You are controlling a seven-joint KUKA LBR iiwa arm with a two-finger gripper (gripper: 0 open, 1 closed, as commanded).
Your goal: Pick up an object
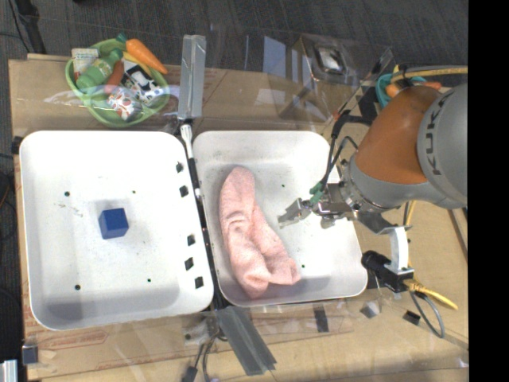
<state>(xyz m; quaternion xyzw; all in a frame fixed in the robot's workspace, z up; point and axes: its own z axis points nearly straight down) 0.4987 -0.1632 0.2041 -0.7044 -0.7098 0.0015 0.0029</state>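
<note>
One arm (pixel 413 153) enters from the right, grey with a broad orange band, bent over the right edge of the right bin (pixel 338 281). Wrist angled leftward and down; gripper (pixel 290 213) low over the right bin's floor, just right of the pink cloth (pixel 250 233), apart from it. Fingers spread apart, nothing between them.

Two white bins side by side. Right bin: one pink cloth, folded, lying lengthwise from far to near, slightly left of centre. Left bin (pixel 48 293): one blue cube (pixel 114 222), left of centre, well apart from the walls.

One green bowl (pixel 91 110) on the bench beyond the left bin, heaped with small items, among them one orange carrot-shaped toy (pixel 144 53); rest too jumbled to count.
</note>
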